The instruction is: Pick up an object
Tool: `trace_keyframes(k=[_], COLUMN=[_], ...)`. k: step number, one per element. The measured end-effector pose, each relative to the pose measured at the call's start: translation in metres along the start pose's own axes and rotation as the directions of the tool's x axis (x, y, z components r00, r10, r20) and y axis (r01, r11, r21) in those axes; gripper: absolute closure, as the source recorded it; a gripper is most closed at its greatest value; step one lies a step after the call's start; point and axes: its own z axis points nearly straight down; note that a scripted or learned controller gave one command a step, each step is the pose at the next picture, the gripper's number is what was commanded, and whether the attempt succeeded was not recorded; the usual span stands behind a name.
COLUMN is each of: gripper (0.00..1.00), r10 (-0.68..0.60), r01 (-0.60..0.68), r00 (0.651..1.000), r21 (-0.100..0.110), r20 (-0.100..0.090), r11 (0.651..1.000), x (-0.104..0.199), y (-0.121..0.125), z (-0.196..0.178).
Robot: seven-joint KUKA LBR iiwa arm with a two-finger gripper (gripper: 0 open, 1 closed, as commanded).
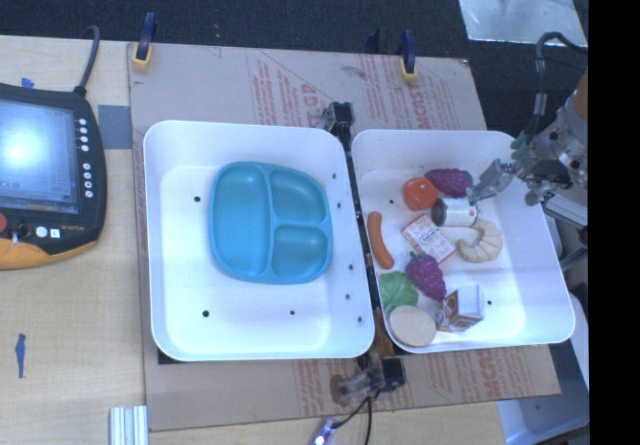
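Observation:
The right bin (535,278) holds several toy foods: a red tomato (420,192), a purple grape bunch (449,180), a second grape bunch (427,275), an orange sausage (380,239), a small white can (456,212), a beige pastry ring (481,242), a red-and-white packet (421,233), a green leafy piece (397,289), a round tan disc (412,326) and a small brown carton (462,308). My gripper (515,188) hangs over the bin's upper right. Its fingers are spread, the left one (490,180) just right of the can and upper grapes. Nothing is between them.
The left bin (180,313) carries a blue three-compartment plate (270,223). A tablet controller (45,173) lies on the bench at far left. Clamps hold the cardboard at the back and between the bins. The arm's body enters at the right edge.

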Motion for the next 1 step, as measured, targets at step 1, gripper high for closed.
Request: trace_keyframes(k=[1], gripper=[0.0], r10=[-0.001], r01=[0.001], r00=[1.0], r21=[0.0], r20=[0.001], r11=[1.0], x=[0.0445], y=[0.0891], z=[0.0358])
